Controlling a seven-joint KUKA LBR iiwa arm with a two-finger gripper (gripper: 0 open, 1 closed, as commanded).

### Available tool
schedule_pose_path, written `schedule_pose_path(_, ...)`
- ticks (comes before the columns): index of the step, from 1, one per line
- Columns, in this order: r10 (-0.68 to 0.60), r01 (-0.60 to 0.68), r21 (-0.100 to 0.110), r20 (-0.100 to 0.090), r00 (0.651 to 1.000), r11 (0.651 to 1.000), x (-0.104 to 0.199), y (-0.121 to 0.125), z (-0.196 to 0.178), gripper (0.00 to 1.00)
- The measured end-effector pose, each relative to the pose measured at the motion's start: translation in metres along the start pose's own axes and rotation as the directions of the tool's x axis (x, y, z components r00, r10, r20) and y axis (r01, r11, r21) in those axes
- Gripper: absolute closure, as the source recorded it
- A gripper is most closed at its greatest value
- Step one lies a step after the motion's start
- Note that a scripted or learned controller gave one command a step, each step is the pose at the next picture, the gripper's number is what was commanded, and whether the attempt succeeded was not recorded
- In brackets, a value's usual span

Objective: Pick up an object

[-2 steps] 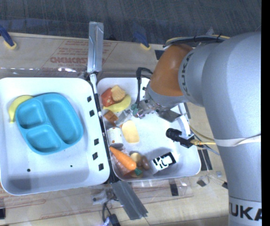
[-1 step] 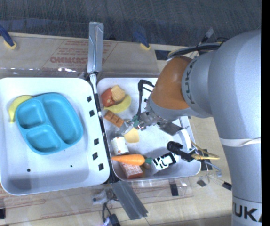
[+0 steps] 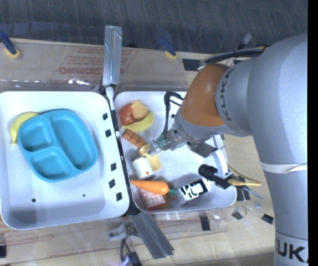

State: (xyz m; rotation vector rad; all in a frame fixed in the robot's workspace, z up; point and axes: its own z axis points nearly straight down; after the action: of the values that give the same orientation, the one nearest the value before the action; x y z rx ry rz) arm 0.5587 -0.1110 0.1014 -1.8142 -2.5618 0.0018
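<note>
Near the front rim of the right white bin, an orange plastic toy carrot lies: light, stiff, smooth, best pinched mid-body. Farther in, the gripper hangs over a small cream cylinder.

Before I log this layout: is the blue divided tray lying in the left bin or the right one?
In the left bin. The blue divided tray lies flat on its floor, partly covering a yellow banana.
</note>
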Motion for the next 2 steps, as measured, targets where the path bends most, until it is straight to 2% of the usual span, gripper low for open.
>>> schedule_pose_path(1, 0.004, -0.004, -0.002, 0.008, 1.000, 1.000, -0.005, -0.001, -0.002, 0.00)
schedule_pose_path(2, 0.002, -0.001, -0.006, 0.014, 1.000, 1.000, 0.017, -0.080, 0.008, 0.00)
